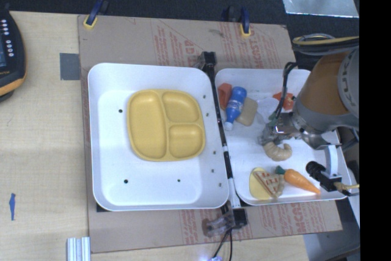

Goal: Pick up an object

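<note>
The pincer (276,133) sits low in the right bin (256,77), right of centre in the frame, directly over a pale curled object, perhaps a croissant-shaped toy (278,150), and appears to touch or nearly touch its upper edge. Whether the pincer is released or clenched I cannot tell, since the wrist and its cabling cover the tips. The likeliest step in hand is settling on this curled piece, so it pays to centre on the thick middle of the curl rather than a tapering end, which would probably squirt sideways. Just below it, toward the lower right, lie a tan wedge like a sandwich slice (267,183) and an orange carrot (299,180), close enough that a skewed descent could nudge them; a straight vertical lift seems safest. Up and to the left, a blue and white bottle (234,106) lies beside a red piece (225,93) and a beige block (248,112), well apart from the pincer and no hindrance. The left bin (104,143) holds a yellow divided plate (165,124) at the centre of the frame. Both bins rest on a cardboard sheet (153,40) clamped to the table (36,162). Before rising, the hold should be confirmed, because a rounded toy could easily slip.
</note>
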